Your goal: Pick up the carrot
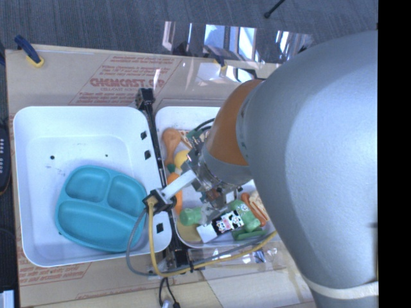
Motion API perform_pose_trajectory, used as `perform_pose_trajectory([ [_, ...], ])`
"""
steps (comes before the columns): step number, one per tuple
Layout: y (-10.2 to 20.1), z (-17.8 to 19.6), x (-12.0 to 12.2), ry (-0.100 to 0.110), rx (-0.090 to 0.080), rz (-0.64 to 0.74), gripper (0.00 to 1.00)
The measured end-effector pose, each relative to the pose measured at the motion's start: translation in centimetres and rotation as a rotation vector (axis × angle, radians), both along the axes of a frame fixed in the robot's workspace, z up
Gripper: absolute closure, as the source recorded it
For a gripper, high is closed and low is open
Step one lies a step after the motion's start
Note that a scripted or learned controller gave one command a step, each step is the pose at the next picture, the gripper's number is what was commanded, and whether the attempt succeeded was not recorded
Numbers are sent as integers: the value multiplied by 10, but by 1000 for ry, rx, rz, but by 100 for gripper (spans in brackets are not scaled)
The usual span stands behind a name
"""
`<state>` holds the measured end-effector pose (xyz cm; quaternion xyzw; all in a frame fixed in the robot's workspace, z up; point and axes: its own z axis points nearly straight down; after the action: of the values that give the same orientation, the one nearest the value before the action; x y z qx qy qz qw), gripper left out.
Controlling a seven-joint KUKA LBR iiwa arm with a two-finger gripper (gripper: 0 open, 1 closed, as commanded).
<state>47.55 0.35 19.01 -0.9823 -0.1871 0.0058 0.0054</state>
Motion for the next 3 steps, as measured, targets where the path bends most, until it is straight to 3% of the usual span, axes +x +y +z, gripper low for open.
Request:
perform_pose_trajectory([
  [1, -56, 14, 20, -5, -4, -37, 0],
  [2, -18, 0, 33, -3, -8, -145, 0],
  [3, 13, 0, -1, 2, -7, -155, 0],
])
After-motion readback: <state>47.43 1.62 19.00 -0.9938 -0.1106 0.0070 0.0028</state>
